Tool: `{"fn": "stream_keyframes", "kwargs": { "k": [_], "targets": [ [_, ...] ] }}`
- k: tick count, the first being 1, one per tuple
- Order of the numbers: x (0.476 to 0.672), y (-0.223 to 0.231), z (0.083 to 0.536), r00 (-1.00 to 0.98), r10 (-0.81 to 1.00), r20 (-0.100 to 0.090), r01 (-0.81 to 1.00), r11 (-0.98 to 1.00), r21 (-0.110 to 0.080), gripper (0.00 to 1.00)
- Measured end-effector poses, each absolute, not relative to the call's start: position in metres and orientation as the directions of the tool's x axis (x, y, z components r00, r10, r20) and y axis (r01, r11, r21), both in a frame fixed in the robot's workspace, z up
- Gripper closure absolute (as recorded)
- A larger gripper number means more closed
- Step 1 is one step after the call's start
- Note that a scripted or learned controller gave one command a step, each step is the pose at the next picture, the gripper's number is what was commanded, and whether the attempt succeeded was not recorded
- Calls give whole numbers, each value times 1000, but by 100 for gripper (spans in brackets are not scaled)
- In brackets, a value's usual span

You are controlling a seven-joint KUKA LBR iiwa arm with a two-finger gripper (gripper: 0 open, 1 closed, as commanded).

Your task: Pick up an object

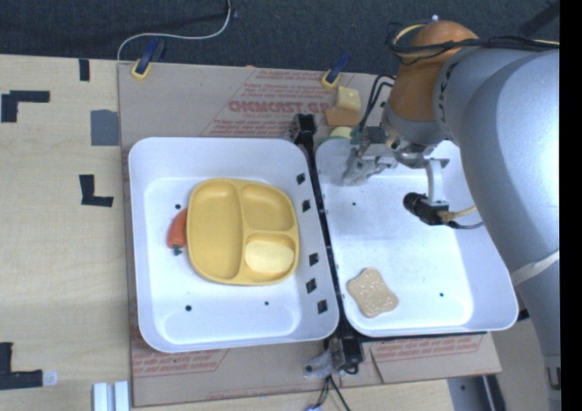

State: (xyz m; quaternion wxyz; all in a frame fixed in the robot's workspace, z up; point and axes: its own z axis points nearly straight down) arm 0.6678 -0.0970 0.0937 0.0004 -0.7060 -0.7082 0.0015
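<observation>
My gripper (362,164) hangs low over the far left corner of the right bin (455,245), just inside its back rim. A beige, flat, biscuit-like piece (373,293) lies near the front left of that bin, well away from the gripper. In the left bin (155,309) sits a yellow divided plate (227,218) with a pale yellow lump (270,256) in its near right compartment. An orange-red object (176,230) peeks out from under the plate's left edge, mostly hidden. I see nothing held in the gripper.
A tan block (345,107) and a small pale green piece (338,134) rest on the cardboard just behind the right bin, close to the gripper. Black clips (304,130) line the divider between the bins. The arm's grey body (509,145) covers the right side.
</observation>
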Motion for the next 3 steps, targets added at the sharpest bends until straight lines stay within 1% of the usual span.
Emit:
{"fn": "stream_keyframes", "kwargs": {
  "k": [1, 2, 3],
  "targets": [
    [668, -97, 93, -3, 1000, -2, 1000, 3, -3, 0],
    [667, -97, 84, -1, 1000, -3, 1000, 1, -4, 0],
    [662, -95, 84, 0, 1000, -1, 1000, 0, -2, 0]
  ]
}}
